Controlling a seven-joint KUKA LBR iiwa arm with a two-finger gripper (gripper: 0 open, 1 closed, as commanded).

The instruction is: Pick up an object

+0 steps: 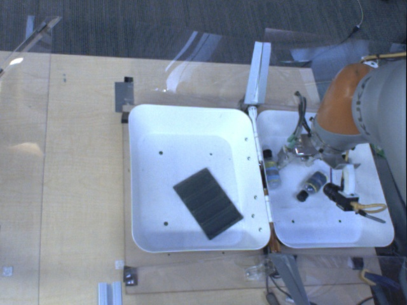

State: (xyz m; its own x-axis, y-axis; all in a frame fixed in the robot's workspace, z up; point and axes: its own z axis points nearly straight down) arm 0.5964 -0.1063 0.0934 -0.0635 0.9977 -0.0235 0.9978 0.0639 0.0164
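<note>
Gripper: my gripper (299, 150) hung low in the right bin (381, 234); I could not tell whether it was open or closed.
Candidates: small dark cylinder (311, 186) near me; little bottle (272, 172) by that bin's left wall; ribbed dark pad (208, 203) in the left bin (146, 132).
Progress: I judged nothing lifted yet, as all three lay on the bin floors; grasping and raising were left to do.

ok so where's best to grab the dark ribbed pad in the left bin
Probably across its two long edges near the middle, from straight above, turned to match: the dark ribbed pad lies flat and diagonal on the left bin floor, with both long edges free.
</note>
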